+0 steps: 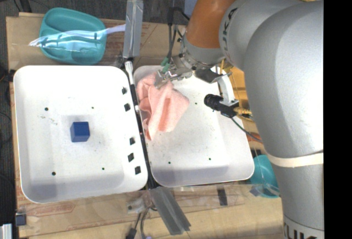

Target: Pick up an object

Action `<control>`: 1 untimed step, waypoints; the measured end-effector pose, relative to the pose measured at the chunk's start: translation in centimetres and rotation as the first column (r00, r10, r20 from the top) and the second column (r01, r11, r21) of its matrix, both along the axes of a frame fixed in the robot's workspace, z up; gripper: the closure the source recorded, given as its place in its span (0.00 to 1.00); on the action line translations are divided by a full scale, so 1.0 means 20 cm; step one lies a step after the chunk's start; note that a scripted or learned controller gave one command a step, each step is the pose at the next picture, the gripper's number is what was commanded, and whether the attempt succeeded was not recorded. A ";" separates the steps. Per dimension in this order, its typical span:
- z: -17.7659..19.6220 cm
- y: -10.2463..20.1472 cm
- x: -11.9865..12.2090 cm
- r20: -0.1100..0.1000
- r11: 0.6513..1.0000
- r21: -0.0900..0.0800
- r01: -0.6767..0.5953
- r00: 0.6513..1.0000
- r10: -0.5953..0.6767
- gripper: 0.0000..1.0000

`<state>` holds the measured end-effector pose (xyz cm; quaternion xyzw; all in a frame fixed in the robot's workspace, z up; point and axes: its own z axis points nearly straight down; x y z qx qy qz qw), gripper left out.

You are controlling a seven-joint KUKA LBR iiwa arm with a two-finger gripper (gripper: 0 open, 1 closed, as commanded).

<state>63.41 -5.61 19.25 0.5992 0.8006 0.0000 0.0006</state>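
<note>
The gripper (166,74) is pinching the pink cloth's (161,105) top edge between its jaws, in the right bin (203,169).

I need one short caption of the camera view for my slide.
The gripper meets the top of a pink cloth in the right bin; a blue cube sits in the left bin.

Robotics lab, wooden bench (66,207), two white bins (33,100), industrial arm (275,56)

I'm seeing a plain pink cloth (162,106) lying in the white right bin (220,166) and a solid blue cube (80,131) sitting in the white left bin (33,117). A teal scoop (71,34) is showing behind them, and the arm (275,67) is showing grey with its orange band (212,10).
</note>
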 end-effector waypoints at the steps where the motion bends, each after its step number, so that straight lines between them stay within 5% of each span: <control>1: 0.45 -0.07 -0.03 -0.001 0.992 0.000 0.126 0.992 -0.126 1.00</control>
